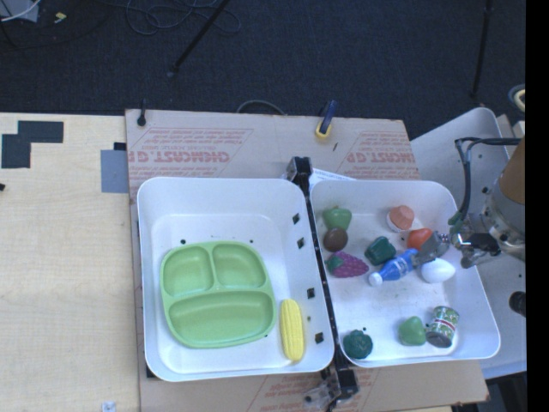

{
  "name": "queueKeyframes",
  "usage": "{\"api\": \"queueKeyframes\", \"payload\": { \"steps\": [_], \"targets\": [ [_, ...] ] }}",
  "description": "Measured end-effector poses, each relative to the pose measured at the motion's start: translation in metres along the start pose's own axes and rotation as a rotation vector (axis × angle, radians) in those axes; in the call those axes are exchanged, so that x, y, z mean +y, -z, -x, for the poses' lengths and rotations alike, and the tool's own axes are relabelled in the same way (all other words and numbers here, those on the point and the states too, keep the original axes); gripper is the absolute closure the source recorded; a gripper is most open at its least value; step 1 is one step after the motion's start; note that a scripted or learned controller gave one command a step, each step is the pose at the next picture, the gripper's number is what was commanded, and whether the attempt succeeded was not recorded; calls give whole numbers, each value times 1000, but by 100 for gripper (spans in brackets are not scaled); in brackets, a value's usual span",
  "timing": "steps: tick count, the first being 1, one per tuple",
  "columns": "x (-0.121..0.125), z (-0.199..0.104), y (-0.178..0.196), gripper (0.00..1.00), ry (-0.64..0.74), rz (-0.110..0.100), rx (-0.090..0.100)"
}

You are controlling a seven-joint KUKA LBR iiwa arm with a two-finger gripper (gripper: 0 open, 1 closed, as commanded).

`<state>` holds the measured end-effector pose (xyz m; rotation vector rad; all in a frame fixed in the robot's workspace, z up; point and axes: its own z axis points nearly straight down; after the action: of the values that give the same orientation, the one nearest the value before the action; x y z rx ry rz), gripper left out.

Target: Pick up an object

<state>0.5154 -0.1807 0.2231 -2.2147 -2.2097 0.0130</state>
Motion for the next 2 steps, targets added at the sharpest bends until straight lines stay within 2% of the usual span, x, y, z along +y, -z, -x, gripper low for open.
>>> {"api": "queueKeyframes", "payload": {
  "steps": [1, 2],
  "targets": [
    [2, 0, 7, 0, 2, 14, -3],
    [7, -9, -42, 0, 1, 9, -1]
  ]
}}
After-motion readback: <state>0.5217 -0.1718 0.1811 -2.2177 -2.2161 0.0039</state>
